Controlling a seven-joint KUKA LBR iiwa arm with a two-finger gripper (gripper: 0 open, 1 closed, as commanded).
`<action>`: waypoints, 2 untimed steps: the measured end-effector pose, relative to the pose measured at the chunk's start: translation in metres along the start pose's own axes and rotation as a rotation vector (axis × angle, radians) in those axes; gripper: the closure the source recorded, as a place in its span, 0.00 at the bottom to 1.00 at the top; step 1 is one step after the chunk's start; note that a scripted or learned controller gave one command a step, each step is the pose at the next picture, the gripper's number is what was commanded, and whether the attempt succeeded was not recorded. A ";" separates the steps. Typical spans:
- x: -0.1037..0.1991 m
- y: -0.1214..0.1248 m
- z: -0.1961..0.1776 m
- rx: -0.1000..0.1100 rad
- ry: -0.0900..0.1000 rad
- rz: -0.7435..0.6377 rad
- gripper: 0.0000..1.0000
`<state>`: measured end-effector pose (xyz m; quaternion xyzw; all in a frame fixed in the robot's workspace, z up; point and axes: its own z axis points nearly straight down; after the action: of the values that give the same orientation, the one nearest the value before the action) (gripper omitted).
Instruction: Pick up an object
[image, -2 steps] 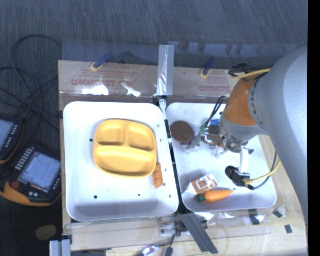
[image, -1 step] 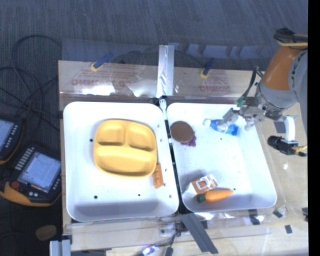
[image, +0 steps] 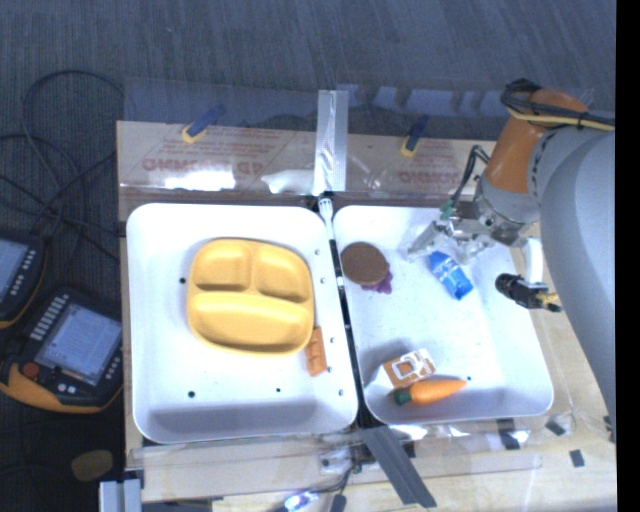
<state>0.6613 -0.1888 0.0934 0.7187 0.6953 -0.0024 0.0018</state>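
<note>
The fingers (image: 452, 232) hang low over the far part of the right bin (image: 520, 395), spread apart, with nothing visibly between them — whether they touch anything cannot be told from this slant. Just beside and below them lies a small blue packet (image: 451, 274) on the bin floor, tilted. Further left in the same bin sits a round brown cookie (image: 363, 262) with a purple piece (image: 380, 285) tucked against its near edge. Toward the near wall lie a small orange-and-white carton (image: 408, 368) and, touching it, a carrot (image: 434, 391) with a green end. The grey arm (image: 590, 200) with its orange band comes in from the right. The left bin (image: 160, 400) holds a yellow divided plate (image: 250, 295) — an orange stick (image: 316, 351) lies just by its right corner. Both bins rest on the desk (image: 150, 160).
</note>
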 end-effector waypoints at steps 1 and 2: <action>-0.017 -0.018 0.001 -0.016 0.016 0.196 0.00; -0.010 -0.021 -0.021 0.000 0.002 -0.086 0.00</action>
<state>0.6400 -0.1979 0.1144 0.6880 0.7257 -0.0020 0.0011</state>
